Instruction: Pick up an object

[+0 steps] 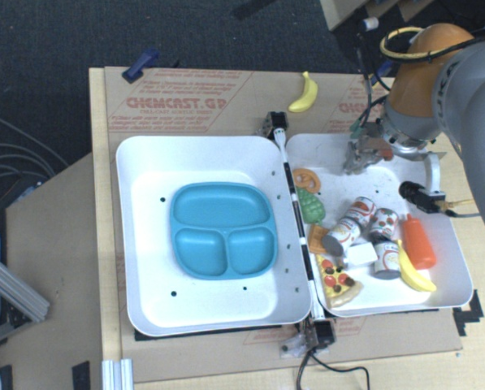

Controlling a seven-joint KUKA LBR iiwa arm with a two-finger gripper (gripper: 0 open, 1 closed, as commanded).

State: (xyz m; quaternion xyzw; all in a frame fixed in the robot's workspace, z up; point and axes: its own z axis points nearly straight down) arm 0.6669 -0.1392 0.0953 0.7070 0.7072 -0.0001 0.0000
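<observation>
- The pincer (362, 158) hangs over the far end of the right bin (461, 287); I cannot tell its state.
- An orange bottle (419, 241) lies by the bin's right wall, long axis near-to-far, cap end pointing far.
- A yellow banana (415, 276) lies at its near end.
- The left bin (136, 242) holds a blue tray (223, 229).

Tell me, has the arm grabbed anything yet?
Not that I can see. The gripper sits low at the back of the right bin, with nothing visibly held. The cans, banana and orange bottle lie untouched, so the whole pick remains.
</observation>
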